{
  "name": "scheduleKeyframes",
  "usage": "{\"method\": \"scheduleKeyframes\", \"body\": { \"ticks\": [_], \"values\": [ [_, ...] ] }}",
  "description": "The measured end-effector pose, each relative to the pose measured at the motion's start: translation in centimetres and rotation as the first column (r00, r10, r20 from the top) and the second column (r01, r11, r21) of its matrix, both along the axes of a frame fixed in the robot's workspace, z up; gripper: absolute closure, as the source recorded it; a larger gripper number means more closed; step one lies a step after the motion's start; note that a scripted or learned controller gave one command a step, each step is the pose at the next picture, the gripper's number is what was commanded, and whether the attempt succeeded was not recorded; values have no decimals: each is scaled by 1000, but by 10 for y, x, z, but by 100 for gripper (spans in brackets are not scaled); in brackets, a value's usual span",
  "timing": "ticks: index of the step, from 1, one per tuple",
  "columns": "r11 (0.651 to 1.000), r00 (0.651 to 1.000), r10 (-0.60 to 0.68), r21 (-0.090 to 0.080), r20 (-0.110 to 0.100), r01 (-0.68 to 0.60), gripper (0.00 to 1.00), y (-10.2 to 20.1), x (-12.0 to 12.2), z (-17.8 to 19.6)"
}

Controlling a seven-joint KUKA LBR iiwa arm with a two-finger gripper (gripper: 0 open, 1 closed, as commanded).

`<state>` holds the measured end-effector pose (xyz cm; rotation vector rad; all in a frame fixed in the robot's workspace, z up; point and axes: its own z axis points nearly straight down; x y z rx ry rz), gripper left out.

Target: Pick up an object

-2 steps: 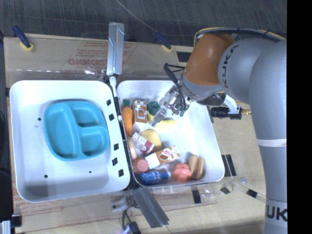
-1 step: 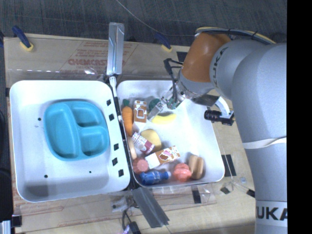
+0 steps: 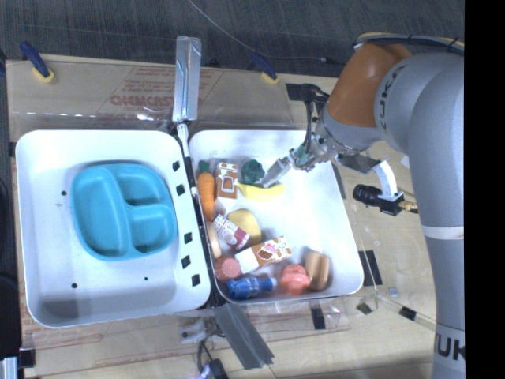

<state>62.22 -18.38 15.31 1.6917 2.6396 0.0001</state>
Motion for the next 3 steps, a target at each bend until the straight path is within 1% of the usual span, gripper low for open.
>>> {"method": "scheduleKeyframes", "body": {
  "ticks": [1, 2, 3],
  "values": [
    [991, 991, 132, 1, -2, -132, 0, 28, 11, -45],
    [974, 974, 228, 1, -2, -228, 0, 22, 36, -60],
    [935, 935, 354, -2, 1, -354, 0, 23, 36, -4]
  ]
}}
